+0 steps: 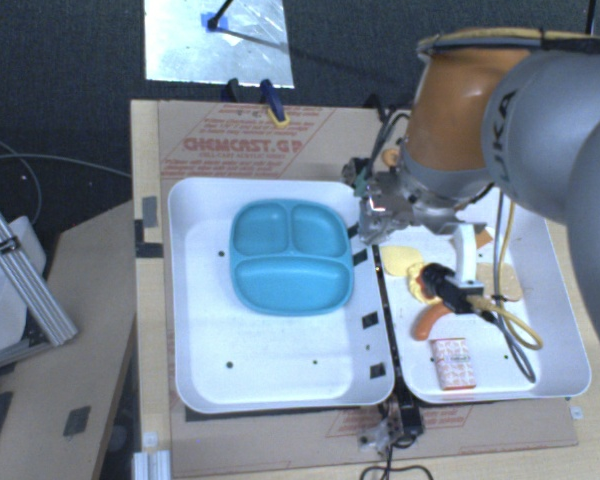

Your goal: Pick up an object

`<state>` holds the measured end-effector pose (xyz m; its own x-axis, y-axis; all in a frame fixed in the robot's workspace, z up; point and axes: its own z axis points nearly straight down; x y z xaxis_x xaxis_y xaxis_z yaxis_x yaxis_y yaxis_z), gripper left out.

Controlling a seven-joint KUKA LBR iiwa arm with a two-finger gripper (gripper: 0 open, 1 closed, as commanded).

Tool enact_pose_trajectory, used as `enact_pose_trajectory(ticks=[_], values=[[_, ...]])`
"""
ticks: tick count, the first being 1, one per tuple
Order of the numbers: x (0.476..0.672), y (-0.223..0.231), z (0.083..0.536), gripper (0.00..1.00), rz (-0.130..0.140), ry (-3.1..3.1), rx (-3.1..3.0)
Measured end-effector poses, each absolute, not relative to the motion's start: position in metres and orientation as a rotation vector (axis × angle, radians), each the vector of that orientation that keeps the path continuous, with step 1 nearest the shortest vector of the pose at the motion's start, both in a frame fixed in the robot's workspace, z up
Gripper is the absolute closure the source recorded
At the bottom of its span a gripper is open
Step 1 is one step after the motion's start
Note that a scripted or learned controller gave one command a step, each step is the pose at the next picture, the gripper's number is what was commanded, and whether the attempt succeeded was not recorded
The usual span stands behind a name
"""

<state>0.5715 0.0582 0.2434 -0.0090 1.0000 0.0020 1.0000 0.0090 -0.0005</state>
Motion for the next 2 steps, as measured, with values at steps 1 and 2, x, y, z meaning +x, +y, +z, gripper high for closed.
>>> enact_pose_trajectory(ticks=[1,2], values=[[0.572,0.055,0.245,0.00,-0.001,-2.226,-2.218],[0.533,0.027,0.181,0.00,0.008,-2.216,-2.221]])
